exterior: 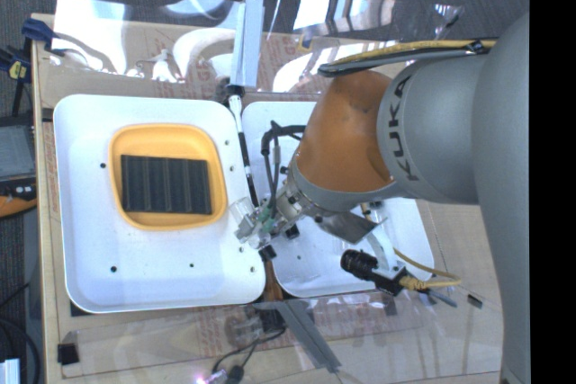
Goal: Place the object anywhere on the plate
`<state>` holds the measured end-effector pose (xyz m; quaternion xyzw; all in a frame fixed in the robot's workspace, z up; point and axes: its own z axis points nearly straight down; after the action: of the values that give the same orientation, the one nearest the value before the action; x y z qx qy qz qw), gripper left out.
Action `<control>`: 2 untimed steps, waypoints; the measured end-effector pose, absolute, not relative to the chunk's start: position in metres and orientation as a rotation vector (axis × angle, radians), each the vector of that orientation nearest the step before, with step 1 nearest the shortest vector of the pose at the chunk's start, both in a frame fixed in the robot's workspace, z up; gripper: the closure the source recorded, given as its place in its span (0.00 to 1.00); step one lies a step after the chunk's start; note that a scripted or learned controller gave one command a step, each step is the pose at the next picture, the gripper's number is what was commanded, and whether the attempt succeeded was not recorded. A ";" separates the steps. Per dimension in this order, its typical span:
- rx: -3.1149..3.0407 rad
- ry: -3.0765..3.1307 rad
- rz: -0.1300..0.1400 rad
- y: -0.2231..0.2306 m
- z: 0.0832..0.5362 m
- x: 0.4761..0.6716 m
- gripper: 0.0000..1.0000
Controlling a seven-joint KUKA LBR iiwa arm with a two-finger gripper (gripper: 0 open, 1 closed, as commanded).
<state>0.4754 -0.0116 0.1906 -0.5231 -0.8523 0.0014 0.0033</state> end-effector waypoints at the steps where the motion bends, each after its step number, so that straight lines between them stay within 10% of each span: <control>1: -1.642 -2.671 0.004 -0.012 0.191 0.476 0.00; 2: -1.638 -2.671 0.007 -0.012 0.200 0.476 1.00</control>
<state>0.4760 -0.0125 0.1999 -0.5227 -0.8525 0.0021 0.0042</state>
